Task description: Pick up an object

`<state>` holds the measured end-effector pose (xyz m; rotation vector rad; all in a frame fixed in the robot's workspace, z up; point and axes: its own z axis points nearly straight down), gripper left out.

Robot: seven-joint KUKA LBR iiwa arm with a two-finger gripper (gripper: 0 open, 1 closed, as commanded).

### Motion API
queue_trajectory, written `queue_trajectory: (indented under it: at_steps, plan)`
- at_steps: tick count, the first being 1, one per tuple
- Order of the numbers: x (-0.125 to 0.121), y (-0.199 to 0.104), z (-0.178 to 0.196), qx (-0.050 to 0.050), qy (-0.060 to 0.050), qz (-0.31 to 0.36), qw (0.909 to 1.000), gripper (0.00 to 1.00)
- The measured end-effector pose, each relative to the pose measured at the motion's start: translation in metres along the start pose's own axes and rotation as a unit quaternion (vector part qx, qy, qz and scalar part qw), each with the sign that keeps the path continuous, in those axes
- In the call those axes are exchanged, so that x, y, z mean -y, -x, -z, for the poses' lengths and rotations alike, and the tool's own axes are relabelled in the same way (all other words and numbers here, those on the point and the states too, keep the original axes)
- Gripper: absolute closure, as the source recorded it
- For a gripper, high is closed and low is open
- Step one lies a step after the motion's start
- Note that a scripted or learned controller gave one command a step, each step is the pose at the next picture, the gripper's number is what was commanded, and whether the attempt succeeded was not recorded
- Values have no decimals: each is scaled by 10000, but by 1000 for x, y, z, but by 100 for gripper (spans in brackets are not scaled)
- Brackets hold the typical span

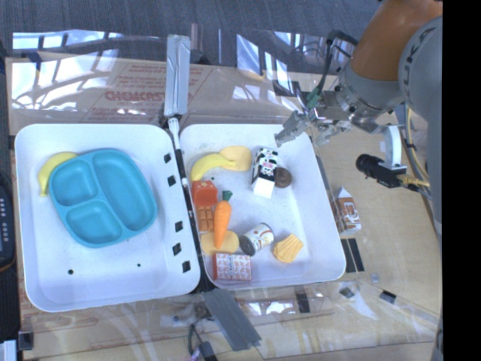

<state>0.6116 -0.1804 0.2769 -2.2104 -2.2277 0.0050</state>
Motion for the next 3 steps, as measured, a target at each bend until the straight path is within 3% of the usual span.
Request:
queue_trajectory:
  at_steps: [1, 2, 3]
  plan:
    - [115, -20, -133, -17, -47, -193, 9998, 0]
    - [109, -41, -186, -2, 18, -9, 10000, 0]
    - [108, -41, -176, 1, 15, 16, 10000, 100]
